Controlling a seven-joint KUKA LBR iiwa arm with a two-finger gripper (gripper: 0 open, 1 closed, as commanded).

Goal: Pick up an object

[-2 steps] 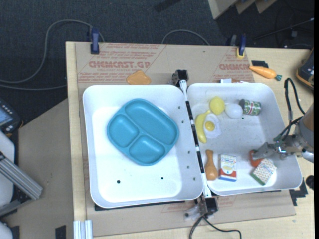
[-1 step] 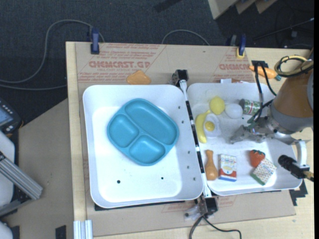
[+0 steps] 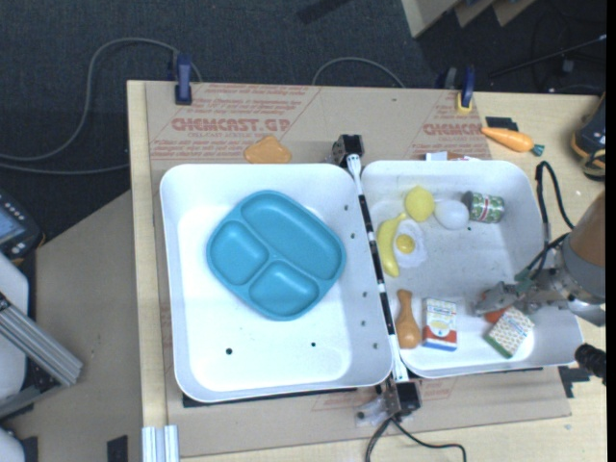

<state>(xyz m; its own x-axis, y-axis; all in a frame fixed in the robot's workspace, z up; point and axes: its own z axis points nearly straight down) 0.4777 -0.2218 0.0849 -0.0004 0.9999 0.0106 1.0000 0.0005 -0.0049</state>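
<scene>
My gripper (image 3: 504, 298) hangs low over the right bin (image 3: 481, 174), near its front right corner. Just below it lies a small green and white packet (image 3: 509, 333), with a bit of red (image 3: 492, 314) showing at its upper left edge. A white and red box (image 3: 441, 324) lies to the left of the gripper, and an orange bottle-shaped toy (image 3: 408, 320) sits beside that. Farther back are a yellow lemon (image 3: 419, 202), a white egg (image 3: 450, 214), a green can (image 3: 484, 207) and a banana (image 3: 387, 243) with a fried-egg piece (image 3: 407, 243).
The left bin (image 3: 192, 287) holds a blue divided plate (image 3: 275, 254). An orange piece (image 3: 267, 150) and a toy carrot (image 3: 508, 140) lie on the bench behind the bins. A black cable (image 3: 545, 200) runs over the right bin's right rim.
</scene>
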